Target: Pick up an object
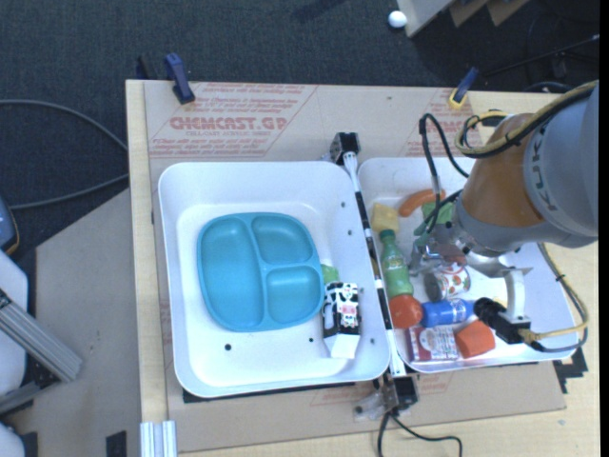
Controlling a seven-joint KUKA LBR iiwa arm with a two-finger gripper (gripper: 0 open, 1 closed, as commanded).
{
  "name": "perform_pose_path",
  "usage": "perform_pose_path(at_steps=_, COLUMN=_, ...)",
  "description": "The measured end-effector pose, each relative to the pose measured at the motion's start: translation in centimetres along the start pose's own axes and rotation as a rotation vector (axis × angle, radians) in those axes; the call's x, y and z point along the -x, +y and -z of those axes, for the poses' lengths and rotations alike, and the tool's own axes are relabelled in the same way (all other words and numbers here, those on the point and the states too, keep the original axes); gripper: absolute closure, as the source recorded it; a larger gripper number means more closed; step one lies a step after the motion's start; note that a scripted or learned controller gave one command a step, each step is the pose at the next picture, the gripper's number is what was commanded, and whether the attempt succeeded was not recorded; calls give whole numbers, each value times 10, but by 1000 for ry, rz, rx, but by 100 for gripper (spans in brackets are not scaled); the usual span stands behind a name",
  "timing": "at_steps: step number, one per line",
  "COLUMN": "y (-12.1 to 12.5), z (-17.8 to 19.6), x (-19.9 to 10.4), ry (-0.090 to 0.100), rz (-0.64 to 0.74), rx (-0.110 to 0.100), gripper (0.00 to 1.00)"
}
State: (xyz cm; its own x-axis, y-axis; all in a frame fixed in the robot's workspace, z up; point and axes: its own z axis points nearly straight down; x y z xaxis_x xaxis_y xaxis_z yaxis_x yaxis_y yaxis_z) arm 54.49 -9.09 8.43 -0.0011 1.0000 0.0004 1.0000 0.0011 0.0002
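Camera view from above has the grey arm (552, 174) reaching in from the right, its orange band (500, 184) low over the right bin (557, 298), the wrist bent down toward the bin's middle. The gripper (440, 260) sits among the objects there, but the arm's bulk hides it, so I cannot tell how it stands or whether anything is held.

Along the right bin's left edge lies a green bottle (395, 265) with a red cap, a yellow piece (383, 218) just above it. An orange carrot-like thing (419, 202) lies near the bin's top edge. At the bottom edge sit a blue can (445, 311), an orange block (475, 338) and a flat packet (433, 344), close together. A small can (454, 281), perhaps red and white, lies just beside the gripper.

In the left bin (190, 350) a blue divided plate (259, 269) rests at the centre; a black and white cow toy (342, 307) stands near the right edge.

Both bins sit on a board-covered bench (238, 122), with dark carpet (114, 17) around it.
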Motion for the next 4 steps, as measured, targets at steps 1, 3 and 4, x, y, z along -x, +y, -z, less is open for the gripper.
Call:
perform_pose_path(at_steps=1, y=16, z=101, x=-10, ry=-1, rz=0, rx=2, gripper=100)
perform_pose_path(at_steps=3, y=63, z=13, x=34, ry=-2, rz=-1, rx=-1, gripper=0)
perform_pose_path(at_steps=4, y=111, z=1, x=23, ry=-1, rz=1, rx=1, gripper=0)
